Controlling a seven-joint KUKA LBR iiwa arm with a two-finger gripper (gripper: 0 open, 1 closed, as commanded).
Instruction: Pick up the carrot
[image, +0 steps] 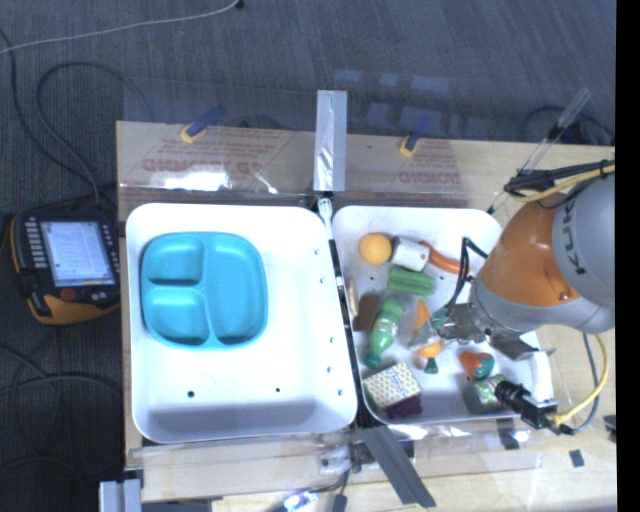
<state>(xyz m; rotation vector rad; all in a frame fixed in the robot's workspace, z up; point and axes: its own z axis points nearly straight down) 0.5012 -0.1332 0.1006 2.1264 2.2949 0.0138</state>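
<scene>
**Arm low over the crowded right bin**

You see the gripper (455, 330) down among the toys in the right bin (480, 222); whether its fingers are open or closed, you cannot tell. The carrot (445, 262) lies near the far wall, beside an orange ball (375, 248). The left bin (230, 415) holds a blue divided plate (203, 288). Beyond, wooden bench (560, 158), then dark carpet (150, 60).

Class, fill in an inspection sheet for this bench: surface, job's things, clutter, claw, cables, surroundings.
Surface: wooden bench bearing two shallow white bins.
Job's things: slim orange carrot, right bin's far side.
Clutter: blue divided plastic plate in left bin; orange ball, green bottle and other toy foods in right bin.
Claw: two-finger claw low over right bin; finger state hidden.
Cables: black cable on floor.
Surroundings: grey carpet; orange-edged handheld pendant at left.
</scene>
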